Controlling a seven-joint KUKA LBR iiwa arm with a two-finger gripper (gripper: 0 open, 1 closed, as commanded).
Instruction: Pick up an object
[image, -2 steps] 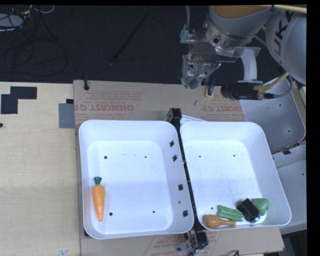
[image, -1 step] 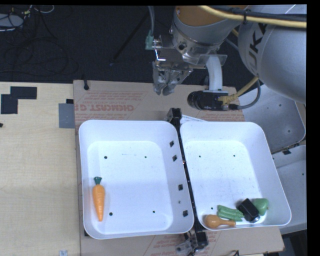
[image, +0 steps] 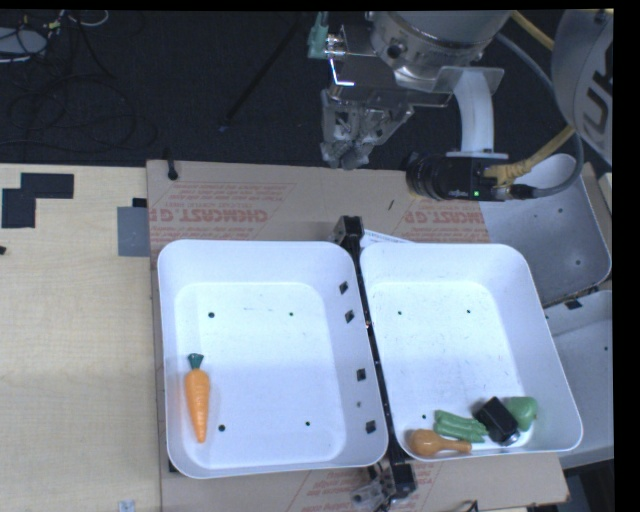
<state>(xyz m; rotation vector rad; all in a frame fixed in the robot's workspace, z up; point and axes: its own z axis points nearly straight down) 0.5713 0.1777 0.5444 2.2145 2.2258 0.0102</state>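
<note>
An orange carrot (image: 197, 398) with a green top lies at the near left of the left bin (image: 255, 262). In the near right corner of the right bin (image: 450, 262) sit a green vegetable (image: 459, 425), a black block (image: 497, 419), a second green piece (image: 522, 408) and an orange gourd-shaped toy (image: 436, 443), all close together. My gripper (image: 347, 152) hangs high beyond the far edge of the bins, above the cardboard, with nothing between its fingers (image: 357, 148).
Brown cardboard (image: 260, 205) lies under both bins. A black divider strip (image: 362, 330) runs between the bins. The wooden bench (image: 70, 340) stretches to the left, bearing dark patches (image: 35, 195).
</note>
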